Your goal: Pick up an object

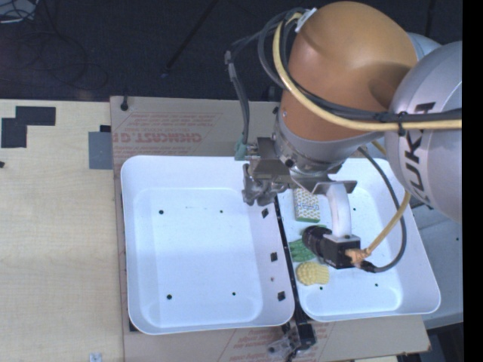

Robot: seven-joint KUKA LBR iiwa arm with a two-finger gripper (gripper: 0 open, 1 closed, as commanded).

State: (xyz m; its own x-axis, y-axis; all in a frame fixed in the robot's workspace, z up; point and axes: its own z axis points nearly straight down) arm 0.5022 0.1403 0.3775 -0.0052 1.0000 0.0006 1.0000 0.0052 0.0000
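Slanted overhead view of a pale wooden surface (53, 240) carrying a brown cardboard sheet (173, 130) with red print, and on that sheet 2 shallow white bins side by side. Left bin (196, 255) at 7 o'clock from the middle of the view, right bin (385, 285) at 4 o'clock, meeting along their inner walls. Grey arm (441, 127) entering from 3 o'clock, its orange band (347, 59) bulking large at 1 o'clock and covering the far part of the right bin. Claw (259, 181) just below the middle of the view, poised over the seam between the bins, at the 10 o'clock corner of the right bin; released or clenched, cannot tell from this angle. 3 candidate objects, all in the right bin and close to its inner wall: a yellow corn-shaped piece (312, 274) at 7 o'clock within the bin; a small green piece (301, 252) at 11 o'clock of the yellow one, just beside it; a green-and-white checked packet (306, 204) at 12 o'clock of the green piece, near but apart, and at 4 o'clock of the claw. All 3 resting on the bin floor, apart from the claw. 4 small dark dots on the floor of the left bin. Dark grey patches (30, 123) on the surface at 10 o'clock.
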